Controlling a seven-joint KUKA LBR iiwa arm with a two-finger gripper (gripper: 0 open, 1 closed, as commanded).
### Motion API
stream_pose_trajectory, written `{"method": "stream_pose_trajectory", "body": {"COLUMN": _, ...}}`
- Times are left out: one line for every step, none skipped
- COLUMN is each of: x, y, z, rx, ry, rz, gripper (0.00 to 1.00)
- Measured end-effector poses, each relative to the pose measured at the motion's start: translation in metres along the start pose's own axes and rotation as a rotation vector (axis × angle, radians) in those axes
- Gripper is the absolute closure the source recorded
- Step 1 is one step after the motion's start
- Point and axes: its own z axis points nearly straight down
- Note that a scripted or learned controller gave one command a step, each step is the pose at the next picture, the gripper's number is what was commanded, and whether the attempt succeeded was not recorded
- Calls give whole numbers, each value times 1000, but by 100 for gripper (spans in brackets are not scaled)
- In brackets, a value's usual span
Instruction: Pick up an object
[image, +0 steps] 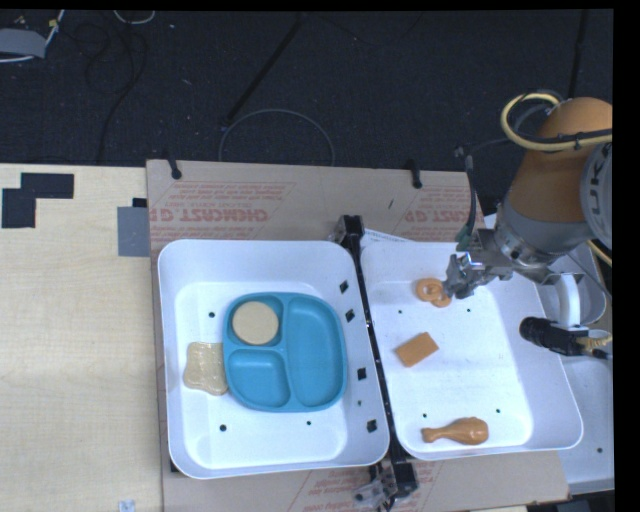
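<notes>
The small ring-shaped pastry (432, 291) lies in the right bin (520, 400) just beside the pincer (462, 281), whose grip I cannot make out, and coming down off-centre it might nudge the pastry aside.

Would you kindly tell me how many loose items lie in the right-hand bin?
3: a ring beside the pincer, a block mid-bin, a drumstick at the near edge. The arm may hide others.
</notes>
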Motion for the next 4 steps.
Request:
{"method": "stream_pose_trajectory", "body": {"x": -1, "y": 1, "z": -34, "rx": 1, "ry": 0, "rz": 0, "gripper": 100}}
{"method": "stream_pose_trajectory", "body": {"x": 49, "y": -20, "z": -39, "rx": 7, "ry": 2, "rz": -2, "gripper": 100}}
{"method": "stream_pose_trajectory", "body": {"x": 102, "y": -44, "z": -35, "rx": 9, "ry": 2, "rz": -2, "gripper": 100}}
{"method": "stream_pose_trajectory", "body": {"x": 144, "y": -62, "z": -32, "rx": 9, "ry": 1, "rz": -2, "gripper": 100}}
